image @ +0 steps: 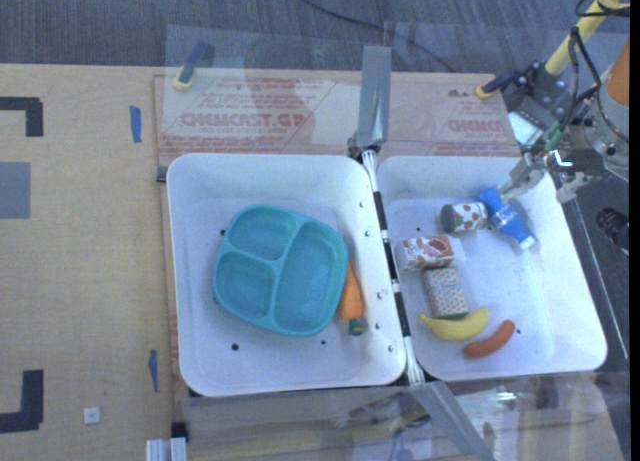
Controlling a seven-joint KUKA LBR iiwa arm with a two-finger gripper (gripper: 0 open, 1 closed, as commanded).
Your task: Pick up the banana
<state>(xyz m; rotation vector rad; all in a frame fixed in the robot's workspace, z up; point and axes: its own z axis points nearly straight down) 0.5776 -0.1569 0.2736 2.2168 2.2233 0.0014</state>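
The banana [455, 325] lies in the right bin [560, 349], near that bin's front edge and left of centre, its curve opening upward in the view. Just beside it to the right, and slightly nearer the front rim, lies a small red-orange sausage [489, 339]; whether the two touch cannot be told. Directly behind the banana stands or lies a patterned grey packet [444, 291], its lower end close to the fruit. Behind that packet is a red-and-white carton [428, 250]. Farther back, a small can [463, 216] lies on its side, and beside it to the right lies a blue bottle [505, 216], aligned on a slant toward the bin's right wall.

The pincer [548, 162] hangs over the back right corner of the right bin, well apart from the banana and just above the blue bottle's far end. Whether it is open or closed cannot be told from the view. Nothing is seen in its grip.

The left bin [200, 189] holds a teal divided plate [279, 269] with three compartments. A carrot [351, 298] lies against the plate's right rim, between the plate and the bin's wall. Both bins rest on a wooden counter [80, 249].
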